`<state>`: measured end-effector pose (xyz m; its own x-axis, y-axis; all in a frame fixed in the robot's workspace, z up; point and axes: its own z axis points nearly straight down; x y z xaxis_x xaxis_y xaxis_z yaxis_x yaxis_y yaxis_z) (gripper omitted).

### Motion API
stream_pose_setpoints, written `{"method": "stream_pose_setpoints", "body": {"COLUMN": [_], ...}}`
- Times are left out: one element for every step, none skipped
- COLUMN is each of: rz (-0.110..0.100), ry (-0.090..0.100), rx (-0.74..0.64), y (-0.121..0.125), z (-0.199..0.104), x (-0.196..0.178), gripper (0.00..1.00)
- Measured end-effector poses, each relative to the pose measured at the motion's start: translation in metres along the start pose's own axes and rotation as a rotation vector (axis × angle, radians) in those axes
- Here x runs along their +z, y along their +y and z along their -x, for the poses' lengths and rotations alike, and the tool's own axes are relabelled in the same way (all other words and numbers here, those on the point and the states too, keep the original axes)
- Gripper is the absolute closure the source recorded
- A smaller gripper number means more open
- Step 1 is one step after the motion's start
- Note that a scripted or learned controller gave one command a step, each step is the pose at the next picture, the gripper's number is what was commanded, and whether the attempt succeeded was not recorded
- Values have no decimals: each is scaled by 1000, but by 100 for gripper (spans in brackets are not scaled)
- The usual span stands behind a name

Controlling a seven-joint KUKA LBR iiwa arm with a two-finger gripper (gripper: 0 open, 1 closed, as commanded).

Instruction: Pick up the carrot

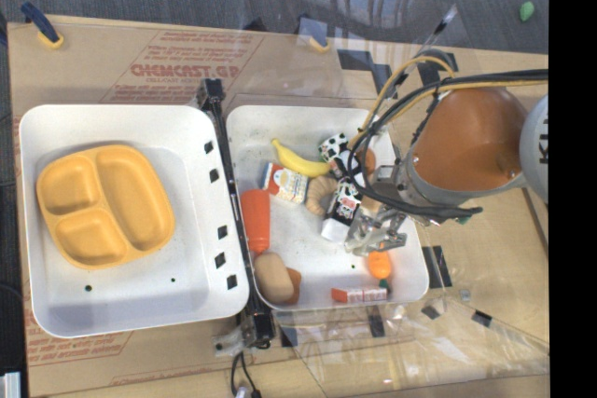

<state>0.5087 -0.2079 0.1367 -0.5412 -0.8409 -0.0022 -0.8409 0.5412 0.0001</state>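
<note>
The carrot (pixel 256 220) is a stubby orange stick lying lengthwise along the left wall of the right bin (pixel 280 121), just above a potato (pixel 272 276). My gripper (pixel 373 235) hangs low over the right part of the same bin. It is well to the right of the carrot and apart from it. Directly below it lies a small round orange fruit (pixel 379 266). Nothing shows as held by the gripper.
A banana (pixel 298 159), a small carton (pixel 288 184), a black-and-white cow toy (pixel 343 200) and a flat red-and-white box (pixel 359 295) crowd the right bin. The left bin (pixel 112 303) holds a yellow divided plate (pixel 103 203). Cables loop above the wrist (pixel 466 140).
</note>
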Motion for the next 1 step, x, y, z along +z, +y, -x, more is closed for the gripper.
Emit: {"method": "stream_pose_setpoints", "body": {"rz": [1], "ry": [0], "rx": [0], "y": [0], "z": [0], "x": [0], "gripper": [0]}}
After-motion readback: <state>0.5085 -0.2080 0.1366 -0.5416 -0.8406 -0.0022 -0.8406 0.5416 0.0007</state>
